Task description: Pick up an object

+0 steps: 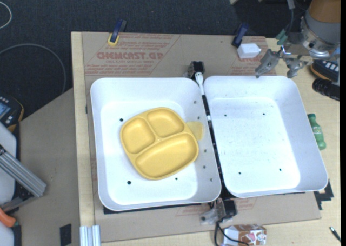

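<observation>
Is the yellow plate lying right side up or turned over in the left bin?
Right side up. The yellow plate shows its three hollow compartments facing upward, and it lies flat on the floor of the left bin.

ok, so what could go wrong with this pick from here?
1. The hand sits over the right bin's far rim, while the yellow divided plate lies in the left bin; a straight descent would probably find nothing to grasp.
2. The plate is wide, shallow and smooth, so the hand may slip off it.
3. Crossing low risks clipping the rims between the bins.
</observation>
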Available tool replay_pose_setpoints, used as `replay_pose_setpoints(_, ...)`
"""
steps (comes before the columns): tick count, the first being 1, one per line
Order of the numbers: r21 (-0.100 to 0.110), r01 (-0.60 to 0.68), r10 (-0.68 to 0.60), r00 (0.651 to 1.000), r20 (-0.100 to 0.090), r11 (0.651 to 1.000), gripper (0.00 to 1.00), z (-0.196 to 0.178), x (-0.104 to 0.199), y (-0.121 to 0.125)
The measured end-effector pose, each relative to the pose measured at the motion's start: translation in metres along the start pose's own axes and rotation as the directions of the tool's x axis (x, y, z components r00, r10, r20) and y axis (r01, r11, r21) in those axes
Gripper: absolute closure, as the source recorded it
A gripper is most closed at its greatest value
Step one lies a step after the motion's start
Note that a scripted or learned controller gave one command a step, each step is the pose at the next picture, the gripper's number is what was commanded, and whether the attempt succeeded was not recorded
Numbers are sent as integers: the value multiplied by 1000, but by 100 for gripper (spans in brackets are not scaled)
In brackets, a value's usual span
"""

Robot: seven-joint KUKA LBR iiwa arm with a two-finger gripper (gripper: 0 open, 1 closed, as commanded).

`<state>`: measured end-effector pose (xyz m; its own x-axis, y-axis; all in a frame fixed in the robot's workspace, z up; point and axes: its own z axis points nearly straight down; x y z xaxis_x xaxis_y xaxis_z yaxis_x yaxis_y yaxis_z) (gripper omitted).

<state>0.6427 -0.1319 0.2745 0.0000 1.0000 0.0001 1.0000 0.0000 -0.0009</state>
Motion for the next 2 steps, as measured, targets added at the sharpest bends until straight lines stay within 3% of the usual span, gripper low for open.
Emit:
replay_pose_setpoints(1, -12, 6, -6, 1000, 0, 1000, 0, -124, 49, -56)
replay_pose_setpoints(2, -17, 8, -8, 1000, -2, 1000, 0, -239, 103, -140)
